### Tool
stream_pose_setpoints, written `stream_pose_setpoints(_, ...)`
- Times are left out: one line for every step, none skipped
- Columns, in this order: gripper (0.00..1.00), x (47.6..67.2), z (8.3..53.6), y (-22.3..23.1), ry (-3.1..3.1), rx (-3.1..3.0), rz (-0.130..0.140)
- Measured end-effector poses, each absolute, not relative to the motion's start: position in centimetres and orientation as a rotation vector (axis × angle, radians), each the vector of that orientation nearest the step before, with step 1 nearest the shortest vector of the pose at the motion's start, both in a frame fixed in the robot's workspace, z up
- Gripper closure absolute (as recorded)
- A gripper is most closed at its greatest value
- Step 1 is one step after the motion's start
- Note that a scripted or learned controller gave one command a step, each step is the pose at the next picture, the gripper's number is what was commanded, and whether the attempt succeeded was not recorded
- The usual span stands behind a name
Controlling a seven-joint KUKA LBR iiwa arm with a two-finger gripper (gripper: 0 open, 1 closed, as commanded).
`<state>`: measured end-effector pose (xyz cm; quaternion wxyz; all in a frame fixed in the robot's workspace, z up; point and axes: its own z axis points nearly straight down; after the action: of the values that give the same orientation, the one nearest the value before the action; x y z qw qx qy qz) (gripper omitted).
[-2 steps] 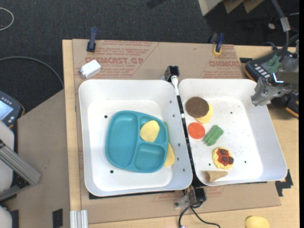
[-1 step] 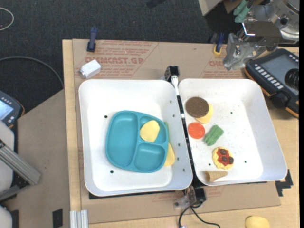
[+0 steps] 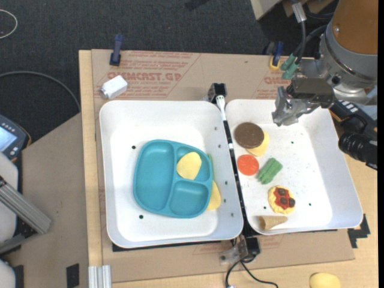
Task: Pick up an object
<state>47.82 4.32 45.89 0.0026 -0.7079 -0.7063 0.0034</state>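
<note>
Burger [image 3: 249, 137] just below-left of end effector [image 3: 283, 116] (apart).

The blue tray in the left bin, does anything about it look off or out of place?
One thing: a yellow piece sits wedged under the blue tray's right edge, partly hidden, so the tray may not lie flat. Another yellow piece rests properly in its upper right compartment. The tray also lies slightly askew in the left bin.

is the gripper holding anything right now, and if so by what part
Nothing is held. The gripper hangs above the back of the right bin, with nothing between its fingers; the brown disc lies apart from it in the bin.
</note>
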Motion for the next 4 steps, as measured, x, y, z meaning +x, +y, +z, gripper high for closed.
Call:
stream_pose_setpoints(1.00,47.7,31.5,3.8,-2.211,-2.216,0.022)
stream_pose_setpoints(1.00,48.0,37.3,8.8,-2.231,-2.216,-0.010)
stream_pose_setpoints(1.00,48.0,38.1,8.5,-2.222,-2.223,-0.004)
stream_pose_setpoints(1.00,48.1,39.1,8.5,-2.223,-2.225,-0.007)
